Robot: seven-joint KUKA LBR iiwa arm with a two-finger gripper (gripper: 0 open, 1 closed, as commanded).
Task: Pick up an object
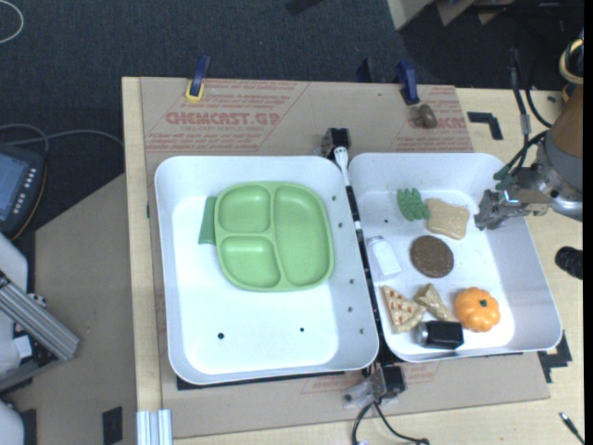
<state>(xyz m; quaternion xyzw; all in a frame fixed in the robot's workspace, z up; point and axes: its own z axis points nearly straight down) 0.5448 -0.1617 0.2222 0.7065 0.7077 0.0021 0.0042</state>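
The claw [493,209] is seen over the right bin [537,276], whether apart or together cannot be told. Nearest lies a tan bread slice [447,219]; a centred, straight descent is advised.

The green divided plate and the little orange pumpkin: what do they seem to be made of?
The green divided plate looks like moulded plastic: one even matte colour, soft rounded compartment ridges. The orange pumpkin looks like glossy plastic or rubber, with a shiny highlight; likely toy food, though I can't be sure.
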